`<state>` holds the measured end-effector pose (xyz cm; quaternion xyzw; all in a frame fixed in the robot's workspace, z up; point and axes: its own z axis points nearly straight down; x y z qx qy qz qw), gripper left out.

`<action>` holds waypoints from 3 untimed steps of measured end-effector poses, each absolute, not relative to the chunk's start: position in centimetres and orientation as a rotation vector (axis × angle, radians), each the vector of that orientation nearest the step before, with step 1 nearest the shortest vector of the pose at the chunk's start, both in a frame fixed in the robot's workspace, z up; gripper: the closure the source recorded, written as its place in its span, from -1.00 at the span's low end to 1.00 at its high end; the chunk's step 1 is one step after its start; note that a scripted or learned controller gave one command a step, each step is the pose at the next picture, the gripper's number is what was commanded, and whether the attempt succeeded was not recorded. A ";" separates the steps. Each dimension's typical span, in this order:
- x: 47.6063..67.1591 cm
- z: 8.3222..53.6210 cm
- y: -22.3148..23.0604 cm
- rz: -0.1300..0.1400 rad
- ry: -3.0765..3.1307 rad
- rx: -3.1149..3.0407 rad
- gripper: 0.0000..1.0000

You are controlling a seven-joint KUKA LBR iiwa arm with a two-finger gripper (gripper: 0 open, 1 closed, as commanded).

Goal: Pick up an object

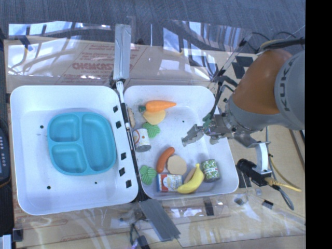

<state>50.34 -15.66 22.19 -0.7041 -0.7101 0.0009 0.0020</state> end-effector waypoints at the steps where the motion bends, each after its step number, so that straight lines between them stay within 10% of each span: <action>1: 54.8 9.7 -13.1 0.010 -2.143 -2.285 -1.00; 2: 50.0 9.1 -9.9 0.004 -2.143 -2.291 -1.00; 3: 50.1 10.0 -9.9 0.006 -2.146 -2.287 1.00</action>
